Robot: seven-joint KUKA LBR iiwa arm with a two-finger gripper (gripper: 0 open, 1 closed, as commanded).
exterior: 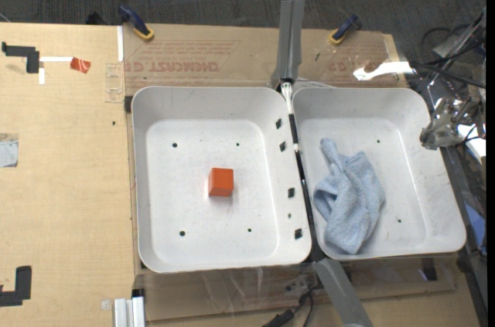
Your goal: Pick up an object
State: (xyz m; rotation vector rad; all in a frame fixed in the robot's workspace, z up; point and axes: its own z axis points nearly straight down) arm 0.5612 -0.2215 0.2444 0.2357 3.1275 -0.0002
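Note:
An orange-red cube [221,182] sits on the floor of the left bin [155,225], a little left of its middle. A crumpled light-blue cloth [349,200] lies in the right bin [418,240], toward its left and front. At the right bin's right rim, a grey metal part that looks like my gripper [438,134] hangs just outside the bin. It is well away from both the cube and the cloth, with nothing seen held in it.
A grey divider bar [291,47] runs between the bins at the back. Cardboard [201,59] held by clamps [136,22] lies behind them. A wooden board [62,186] lies to the left. Cables [456,47] cluster at the right.

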